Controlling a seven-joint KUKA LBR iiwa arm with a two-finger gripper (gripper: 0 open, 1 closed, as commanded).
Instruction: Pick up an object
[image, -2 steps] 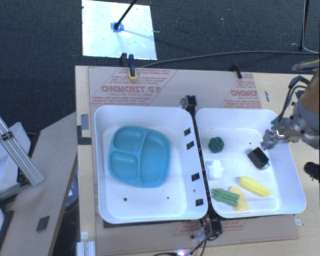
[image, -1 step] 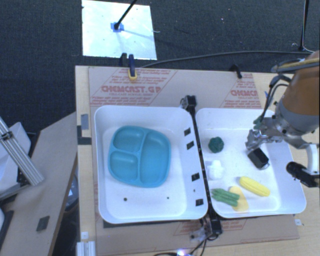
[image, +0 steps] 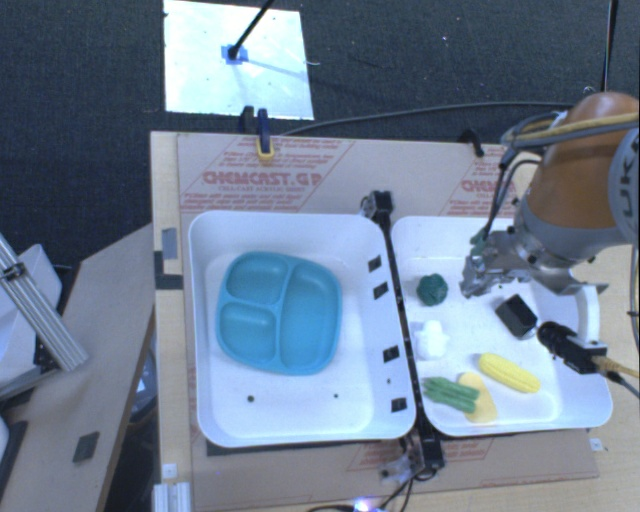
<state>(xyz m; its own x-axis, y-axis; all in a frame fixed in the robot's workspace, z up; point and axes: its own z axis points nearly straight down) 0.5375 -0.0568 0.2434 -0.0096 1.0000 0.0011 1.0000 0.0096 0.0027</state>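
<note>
Our claw (image: 480, 275) hovered just right of the green ball (image: 432, 290); we could not tell its state. We feared it might nudge the ball, which would roll away.

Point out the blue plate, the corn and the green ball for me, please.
blue plate (image: 280, 312): camera view, on the ridge between its compartments.
corn (image: 509, 372): camera view, middle of the cob.
green ball (image: 432, 290): camera view, its top.

Grey arm (image: 610, 190), orange band, black cables, metallic hand (image: 480, 275).
</note>
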